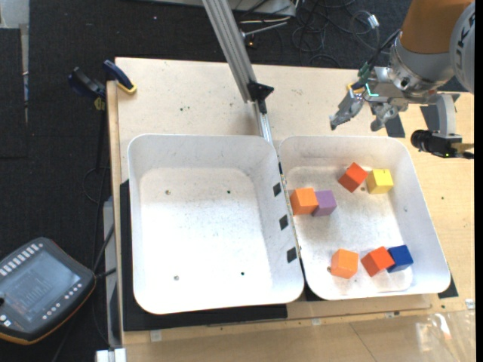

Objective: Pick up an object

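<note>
seven small cubes lie in the right bin (pixel 423 202), all of them below the gripper (pixel 349 110) in the camera view, none touching it. the gripper hangs above the bench (pixel 196 96) just past that bin's far rim, its fingers (pixel 339 118) slanting down and to the left with nothing between them; whether they are spread or closed i cannot tell from this angle.

nearest below it sit an orange-red cube (pixel 352 177) and a yellow cube (pixel 379 180), touching or almost so. further down and to the left, an orange cube (pixel 304 200) presses against a purple cube (pixel 325 202). farthest from the gripper, near the front rim, are another orange cube (pixel 344 263) standing a little apart, then a red-orange cube (pixel 376 261) tight against a blue cube (pixel 400 257). the left bin (pixel 139 202) lies well off to the gripper's lower left.

the cubes look light and rigid, like painted wood or foam, with flat faces that should hold well between two fingers and no risk of crushing. i judge the lone orange cube near the front the easiest pick, since its sides are free; take it across two opposite flat faces. the paired cubes leave room for fingers only on their outer faces.
</note>
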Motion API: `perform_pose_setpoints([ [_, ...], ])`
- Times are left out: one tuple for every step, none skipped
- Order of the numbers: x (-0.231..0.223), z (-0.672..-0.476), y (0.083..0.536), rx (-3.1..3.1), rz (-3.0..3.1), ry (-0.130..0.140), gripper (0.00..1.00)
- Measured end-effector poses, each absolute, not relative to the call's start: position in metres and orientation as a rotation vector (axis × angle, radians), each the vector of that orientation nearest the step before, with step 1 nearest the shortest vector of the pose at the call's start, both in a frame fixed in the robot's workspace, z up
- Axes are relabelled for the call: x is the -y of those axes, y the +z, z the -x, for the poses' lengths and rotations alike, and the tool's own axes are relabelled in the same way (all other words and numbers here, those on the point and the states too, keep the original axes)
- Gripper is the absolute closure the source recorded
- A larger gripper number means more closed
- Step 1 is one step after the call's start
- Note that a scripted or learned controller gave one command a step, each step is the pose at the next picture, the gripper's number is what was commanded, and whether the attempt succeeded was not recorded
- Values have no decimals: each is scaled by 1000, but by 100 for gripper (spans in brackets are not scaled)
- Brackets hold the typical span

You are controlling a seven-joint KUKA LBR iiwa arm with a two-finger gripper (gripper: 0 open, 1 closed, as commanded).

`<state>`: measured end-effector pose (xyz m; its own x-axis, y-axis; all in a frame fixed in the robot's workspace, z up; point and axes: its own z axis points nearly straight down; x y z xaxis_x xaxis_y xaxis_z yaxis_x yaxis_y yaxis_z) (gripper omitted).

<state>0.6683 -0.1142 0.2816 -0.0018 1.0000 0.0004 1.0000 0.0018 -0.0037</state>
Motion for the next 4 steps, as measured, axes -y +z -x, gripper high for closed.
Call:
perform_pose_setpoints([
  [114, -669, 284, 2226, 2218, 1, 0],
  [111, -668, 241, 2222, 2218, 5, 0],
  [110, -677, 183, 2223, 2215, 5, 0],
  [103, -674, 121, 2222, 2215, 6, 0],
])
